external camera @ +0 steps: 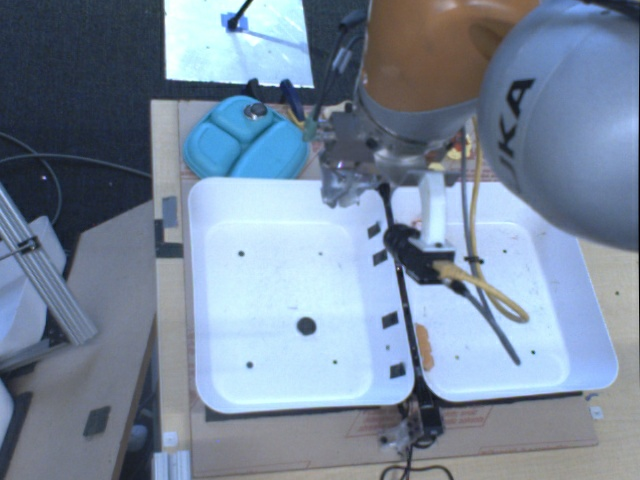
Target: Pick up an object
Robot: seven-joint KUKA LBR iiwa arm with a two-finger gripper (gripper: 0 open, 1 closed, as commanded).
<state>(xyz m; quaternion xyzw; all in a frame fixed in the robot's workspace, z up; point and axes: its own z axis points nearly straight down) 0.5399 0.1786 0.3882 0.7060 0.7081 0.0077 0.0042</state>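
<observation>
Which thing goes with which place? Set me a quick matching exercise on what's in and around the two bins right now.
Things:
1. small dark disc
2. orange object
3. blue lidded container
4. gripper

Places:
A. on the bench behind the left bin
B. in the right bin, near its front, close to where the bins meet
C. over the back end of where the bins meet
D. on the left bin's floor

Pairs: 1-D, 2-B, 3-A, 4-C

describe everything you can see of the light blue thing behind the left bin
The light blue container looks like smooth moulded plastic, rounded, split by grooves into sections, with a small shiny knob on top. It lies flat on the bench, right behind the left bin's far rim.
</observation>
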